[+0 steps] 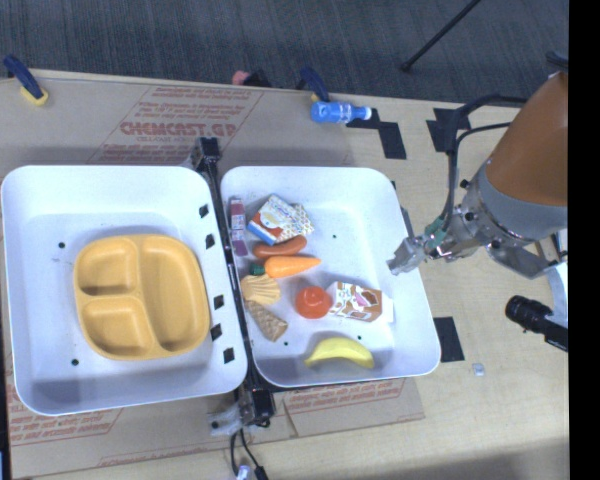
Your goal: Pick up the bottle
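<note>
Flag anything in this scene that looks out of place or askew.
One thing stands out: the blue bottle lies on its side on the bench beyond the right bin, outside both bins, while the toy food sits inside that bin. The gripper is at the bin's right rim, well away from the bottle.

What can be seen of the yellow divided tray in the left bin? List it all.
The yellow plastic divided tray is a rounded rectangle with three compartments: one long one on the view's right and two smaller ones on the left, set apart by raised ridges. It looks smooth and slightly glossy. It lies flat and right way up, a little turned, on the floor of the left white bin, near its middle, apart from the walls. Nothing lies in it.
</note>
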Robot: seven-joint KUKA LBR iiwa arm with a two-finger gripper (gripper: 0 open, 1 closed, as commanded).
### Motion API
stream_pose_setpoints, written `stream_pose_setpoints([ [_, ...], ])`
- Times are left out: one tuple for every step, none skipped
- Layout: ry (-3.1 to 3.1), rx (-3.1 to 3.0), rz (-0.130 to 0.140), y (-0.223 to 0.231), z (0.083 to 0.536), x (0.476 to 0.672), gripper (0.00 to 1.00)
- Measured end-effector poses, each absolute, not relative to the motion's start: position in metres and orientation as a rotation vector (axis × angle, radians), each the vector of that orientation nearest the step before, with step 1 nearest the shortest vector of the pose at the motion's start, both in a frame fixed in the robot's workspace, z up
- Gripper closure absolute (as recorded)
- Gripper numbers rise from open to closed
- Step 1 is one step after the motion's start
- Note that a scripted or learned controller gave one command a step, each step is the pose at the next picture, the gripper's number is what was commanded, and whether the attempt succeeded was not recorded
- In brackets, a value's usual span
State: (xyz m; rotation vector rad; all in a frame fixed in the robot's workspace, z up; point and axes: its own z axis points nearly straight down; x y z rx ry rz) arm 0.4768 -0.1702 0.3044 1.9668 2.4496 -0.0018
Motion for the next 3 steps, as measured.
stream_pose_setpoints([
  [2.55,1.84,-0.002,-0.211,0.27,0.476,1.0],
  [2.601,1.769,-0.001,-0.117,0.289,0.477,1.0],
  [2.683,1.635,-0.002,-0.181,0.305,0.477,1.0],
])
